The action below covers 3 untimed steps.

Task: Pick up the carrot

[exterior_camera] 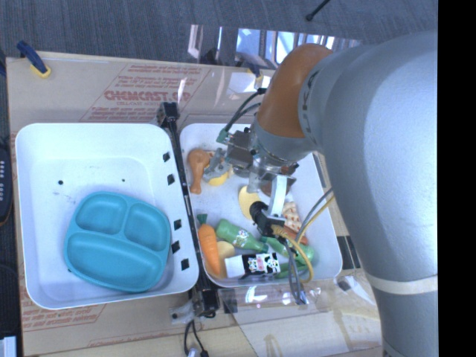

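The carrot [210, 250] is orange with a green top and lies lengthwise along the left wall of the right bin [329, 253], near the front corner. My gripper [225, 163] hangs low over the back part of that bin, beside a brown drumstick toy [197, 165] and a small yellow piece [218, 176]. It is well behind the carrot and apart from it. The wrist and its cables hide the gripper's tip.
Around the carrot lie a green bottle [244, 236], a black-and-white carton [257, 264], a green toy [296, 250], a yellow piece [248, 197] and a waffle-like toy [291, 215]. The left bin [44, 155] holds a blue divided plate [119, 240].
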{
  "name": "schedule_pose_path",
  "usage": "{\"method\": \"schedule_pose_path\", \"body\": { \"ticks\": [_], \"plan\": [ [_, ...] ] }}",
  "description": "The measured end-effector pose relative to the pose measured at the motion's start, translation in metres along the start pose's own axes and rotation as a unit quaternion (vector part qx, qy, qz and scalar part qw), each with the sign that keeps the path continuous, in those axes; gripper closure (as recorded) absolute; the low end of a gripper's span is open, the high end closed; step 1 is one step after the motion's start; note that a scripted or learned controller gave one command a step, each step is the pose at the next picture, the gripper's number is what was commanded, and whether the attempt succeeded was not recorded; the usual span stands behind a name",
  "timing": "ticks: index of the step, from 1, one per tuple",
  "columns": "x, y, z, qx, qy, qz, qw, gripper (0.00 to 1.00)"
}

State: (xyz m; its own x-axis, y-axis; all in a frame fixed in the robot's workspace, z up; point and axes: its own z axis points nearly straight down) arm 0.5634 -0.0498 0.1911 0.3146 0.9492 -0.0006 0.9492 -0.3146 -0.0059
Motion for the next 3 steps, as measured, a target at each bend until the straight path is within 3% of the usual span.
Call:
{"method": "schedule_pose_path", "body": {
  "ticks": [1,2,3],
  "plan": [
    [-0.040,0.028,0.101,0.002,-0.001,-0.098,0.9952,0.00],
    [0.040,0.051,-0.006,-0.005,0.000,-0.183,0.9830,0.00],
    [0.018,0.043,-0.122,-0.006,-0.001,-0.195,0.9808,0.00]
  ]
}}
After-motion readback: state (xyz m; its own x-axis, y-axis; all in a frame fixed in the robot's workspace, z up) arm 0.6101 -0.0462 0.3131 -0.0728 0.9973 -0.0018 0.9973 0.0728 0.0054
